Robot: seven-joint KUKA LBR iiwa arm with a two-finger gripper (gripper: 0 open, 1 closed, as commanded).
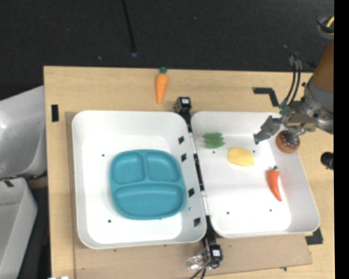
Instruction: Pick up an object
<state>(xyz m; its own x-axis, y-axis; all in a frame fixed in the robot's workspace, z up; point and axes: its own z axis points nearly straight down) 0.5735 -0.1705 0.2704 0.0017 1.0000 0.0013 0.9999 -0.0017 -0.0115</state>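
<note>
The right bin [250, 225] holds a small green leafy piece [213, 139], a yellow rounded piece [241, 156], a red-orange pepper [274, 183] and a brown round piece [288, 143] by its right wall. My gripper [277, 135] hangs over the bin's far right part, up and to the right of the yellow piece. Its fingers are spread, with one dark finger [263, 133] pointing down-left and the other right by the brown piece. Nothing sits between them.
A blue divided plate [147, 183] lies in the left bin [87, 214]. An orange carrot [161, 86] rests on the wooden bench behind the bins. Black clips line the seam between the bins. Cables hang along the arm at the right.
</note>
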